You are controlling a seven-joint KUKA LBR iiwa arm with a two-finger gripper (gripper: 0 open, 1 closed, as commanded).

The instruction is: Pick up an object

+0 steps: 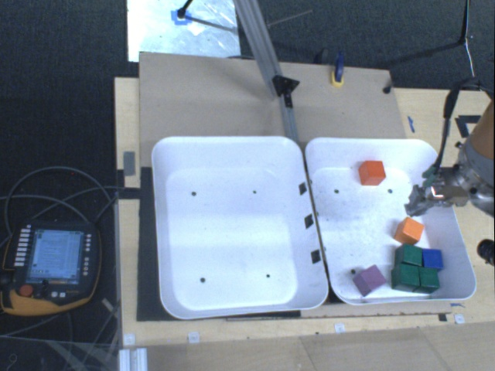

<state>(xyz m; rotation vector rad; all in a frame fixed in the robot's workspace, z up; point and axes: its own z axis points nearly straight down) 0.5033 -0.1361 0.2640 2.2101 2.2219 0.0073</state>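
Claw [418,200]: above the right bin's [340,161] right rim; open or closed, cannot tell.
Light orange cube [409,229]: just below the claw.
Dark orange cube [372,172]: up-left of it, apart.
Green blocks [412,268], blue cube [432,259]: farther below.
Purple cube [370,279]: below-left.

Two white bins [232,157] on a tan bench [209,91]; in the right bin [340,161], a red-orange cube [372,172], a lighter orange cube [409,230], green blocks [410,269], a blue cube [432,259] and a purple cube [370,279], beside the grey gripper [421,199]
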